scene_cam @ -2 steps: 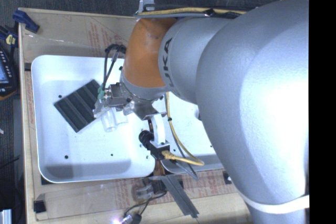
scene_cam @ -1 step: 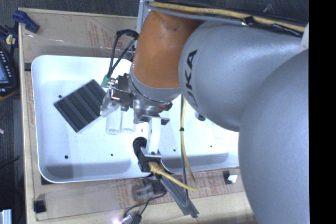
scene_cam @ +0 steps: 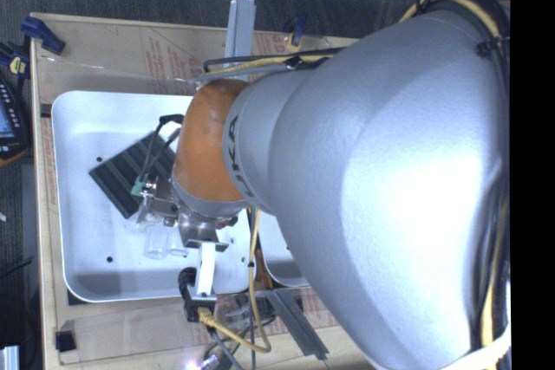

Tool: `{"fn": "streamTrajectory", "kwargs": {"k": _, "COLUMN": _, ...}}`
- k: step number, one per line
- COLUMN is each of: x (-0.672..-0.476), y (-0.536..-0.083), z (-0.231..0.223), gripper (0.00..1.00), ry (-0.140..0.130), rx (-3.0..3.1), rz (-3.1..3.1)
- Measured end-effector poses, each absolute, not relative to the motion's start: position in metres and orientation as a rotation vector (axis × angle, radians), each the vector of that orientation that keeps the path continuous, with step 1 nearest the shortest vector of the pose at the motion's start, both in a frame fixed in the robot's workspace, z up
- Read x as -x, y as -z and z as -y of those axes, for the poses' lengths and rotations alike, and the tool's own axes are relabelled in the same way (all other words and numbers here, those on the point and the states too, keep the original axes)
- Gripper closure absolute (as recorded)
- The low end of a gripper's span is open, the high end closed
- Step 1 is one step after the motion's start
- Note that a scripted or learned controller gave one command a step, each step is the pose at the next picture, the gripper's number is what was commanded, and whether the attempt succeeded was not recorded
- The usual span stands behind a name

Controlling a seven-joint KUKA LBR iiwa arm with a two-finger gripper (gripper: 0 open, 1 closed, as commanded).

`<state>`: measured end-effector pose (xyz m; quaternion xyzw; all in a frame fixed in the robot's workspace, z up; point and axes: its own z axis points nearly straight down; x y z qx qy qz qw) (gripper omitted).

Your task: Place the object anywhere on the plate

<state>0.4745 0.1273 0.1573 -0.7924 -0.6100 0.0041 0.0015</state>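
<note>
Arm (scene_cam: 373, 178), grey and very large in the view, is reaching in from the right and covering most of the right half of the scene. Its orange band (scene_cam: 204, 147) is sitting over the left white bin (scene_cam: 69, 186), and the wrist hardware below the band is hanging above the bin's floor. The gripper (scene_cam: 160, 230) is pointing down near the middle of the bin; whether the jaws are released or clenched cannot be told, because they are blurred and partly hidden by the wrist. A dark, ridged rectangular plate (scene_cam: 130, 169) is lying tilted on the bin floor, just left of the wrist. A pale, see-through object (scene_cam: 156, 245) is lying on the bin floor right beside the gripper, nearer than the plate and not on it. A sliver of the right bin (scene_cam: 282, 273) is showing under the arm. The bench (scene_cam: 113, 56) is lying beneath both bins, with blue clamps (scene_cam: 39, 32) at its far left corner.
</note>
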Motion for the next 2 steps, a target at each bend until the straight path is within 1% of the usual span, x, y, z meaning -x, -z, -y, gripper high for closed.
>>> {"fn": "streamTrajectory", "kwargs": {"k": 1, "x": -0.477, "y": -0.239, "z": -0.036, "gripper": 1.0, "ry": -0.003, "rx": 2.624, "rz": 1.722}}
{"fn": "streamTrajectory", "kwargs": {"k": 2, "x": -0.528, "y": -0.196, "z": -0.081, "gripper": 1.0, "ry": -0.01, "rx": 2.723, "rz": 1.56}}
